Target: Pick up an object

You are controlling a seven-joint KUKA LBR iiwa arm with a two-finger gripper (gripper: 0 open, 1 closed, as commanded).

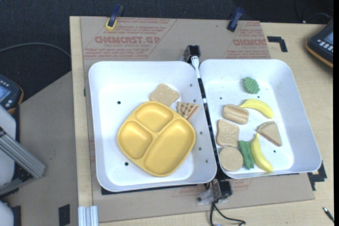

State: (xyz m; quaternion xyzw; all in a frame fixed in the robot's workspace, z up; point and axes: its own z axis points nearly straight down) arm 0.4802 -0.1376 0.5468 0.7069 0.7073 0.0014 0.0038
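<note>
Lower banana (260, 153), long axis running near-to-far, in right bin (297, 129).

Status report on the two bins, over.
Left bin: yellow tray, bread slice, waffle piece. Right bin: toy foods untouched, two bananas.

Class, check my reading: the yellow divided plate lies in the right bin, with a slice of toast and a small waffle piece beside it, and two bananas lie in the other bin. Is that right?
Not quite. The camera view shows the yellow divided plate in the left bin, not the right. The toast and waffle piece do sit beside it, and the two bananas lie in the right bin.
</note>
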